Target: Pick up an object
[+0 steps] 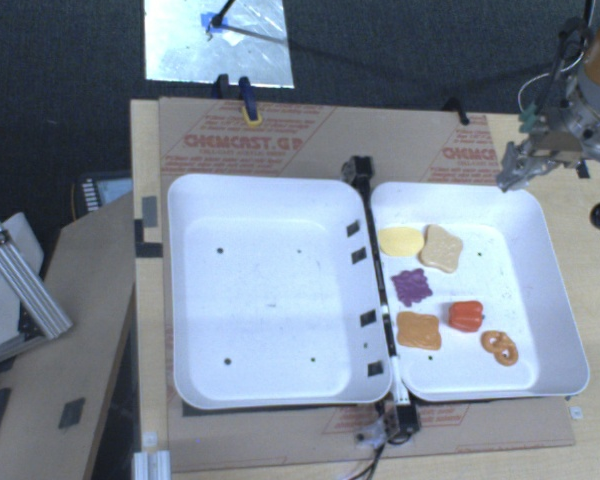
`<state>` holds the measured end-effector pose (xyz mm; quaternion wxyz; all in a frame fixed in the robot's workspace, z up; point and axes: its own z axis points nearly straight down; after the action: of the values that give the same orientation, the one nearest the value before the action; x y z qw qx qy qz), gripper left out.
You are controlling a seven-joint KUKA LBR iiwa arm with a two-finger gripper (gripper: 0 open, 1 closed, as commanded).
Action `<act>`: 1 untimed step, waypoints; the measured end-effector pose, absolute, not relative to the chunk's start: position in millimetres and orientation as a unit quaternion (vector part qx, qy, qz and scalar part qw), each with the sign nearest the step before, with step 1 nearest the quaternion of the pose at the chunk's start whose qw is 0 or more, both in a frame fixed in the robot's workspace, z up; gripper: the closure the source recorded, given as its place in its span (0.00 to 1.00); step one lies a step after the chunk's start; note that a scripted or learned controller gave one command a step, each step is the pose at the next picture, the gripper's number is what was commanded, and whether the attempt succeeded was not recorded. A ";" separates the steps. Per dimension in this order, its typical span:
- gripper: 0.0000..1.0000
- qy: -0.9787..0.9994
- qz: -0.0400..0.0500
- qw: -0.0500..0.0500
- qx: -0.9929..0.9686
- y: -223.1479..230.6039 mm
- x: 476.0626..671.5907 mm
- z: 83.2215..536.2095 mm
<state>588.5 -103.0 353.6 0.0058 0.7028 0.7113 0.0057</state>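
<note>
item: claw [508, 173], sitting at the upper right, just past the back corner of the right bin [555, 268] and well apart from everything inside it; it is carrying nothing, and whether it is standing wide or narrow i cannot tell from here.

item: six small play-food pieces, all lying in the right bin, none yet lifted. a yellow disc [401, 240] and a slice of toast [442, 249] are lying side by side, touching, toward the back. a purple cluster [412, 286] is sitting near the divider, an orange piece [419, 331] just below it. a red pepper [466, 315] is resting beside that, and a pretzel [499, 347] is lying nearest the front.

handling: these are looking like light, stiff plastic toys, likely smooth and a bit slippery. the red pepper is seeming the best choice, being plump and standing apart from its neighbours; taking it across its narrow sides should be working. the flat disc and toast are offering little to pinch.

item: left bin [180, 298], white, shallow, joined to the right one along a clipped seam.

surroundings: both bins are resting on printed cardboard [250, 138] over a pale wooden tabletop [100, 268]; dark carpet [60, 68] beyond, with a shiny foil square [175, 38] lying on it.
</note>
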 end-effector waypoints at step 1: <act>1.00 0.707 0.001 0.000 0.707 -103.2 514.7 354.9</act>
<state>514.7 -103.2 354.9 0.0001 0.7072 0.7070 0.0006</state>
